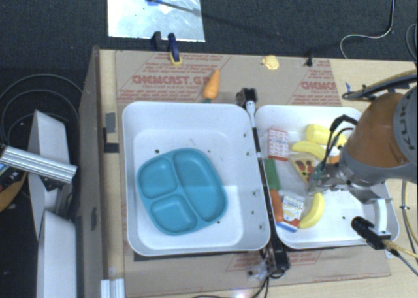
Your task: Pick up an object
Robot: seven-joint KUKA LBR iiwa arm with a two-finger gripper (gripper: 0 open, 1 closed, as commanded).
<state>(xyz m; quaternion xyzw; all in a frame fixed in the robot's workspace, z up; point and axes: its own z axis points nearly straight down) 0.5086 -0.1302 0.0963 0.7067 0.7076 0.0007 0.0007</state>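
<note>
I take the lower banana (315, 210) as the likeliest thing to pick: it lies in the right bin (339, 238), toward that bin's near edge and left of its middle, its long axis running from upper right down to lower left. Its upper tip sits directly under the gripper (320, 182), so from the pincer the fruit lies just below and slightly left, close enough that I'd judge a short descent is all the move needs, with the wrist turned across that slanted axis

Whether the pincer is released or clenched I cannot tell; the grey wrist and orange band of the arm (379, 140) cover it from this slant, and nothing I see proves it has anything in its grasp

Touching the banana's lower end is a small white packet (292, 208), with an orange-red stick (277, 206) just beside it against the bin's left wall. Above the gripper lies a pizza-slice toy (303, 168), then a second banana (308, 149) and a yellow block (318, 133) toward the far edge, with a red-printed card (278, 142) near the far-left corner and a green piece (271, 174) below it

The left bin (150, 120) holds a blue divided plate (181, 189), well apart from all this
</note>
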